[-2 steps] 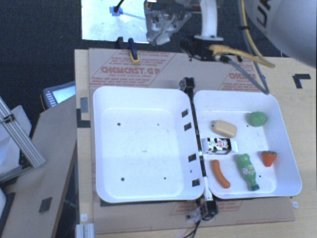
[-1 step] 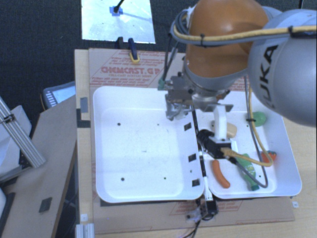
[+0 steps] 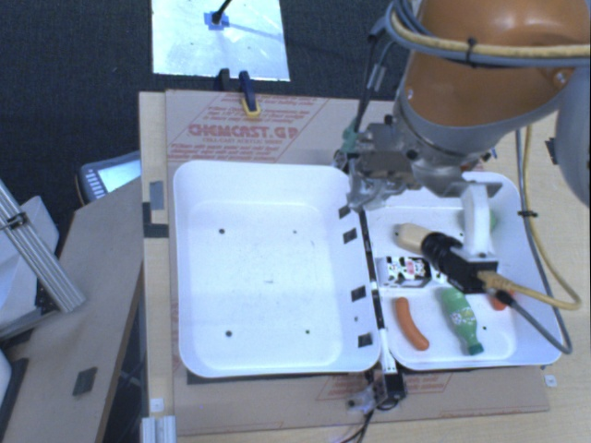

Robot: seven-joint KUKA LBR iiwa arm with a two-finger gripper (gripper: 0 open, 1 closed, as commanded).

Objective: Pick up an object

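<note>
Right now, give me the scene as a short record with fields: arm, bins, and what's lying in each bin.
arm: grey, orange band, reaching in from the right, wrist over the right bin's upper left part
gripper: about, near the divide between the bins
left bin: no objects visible in it
right bin: green bottle, orange sausage-shaped item, small black-and-white item, cream-coloured item, partly hidden by black hardware
under bins: cardboard sheet with red print
task status: nothing visibly held
</note>
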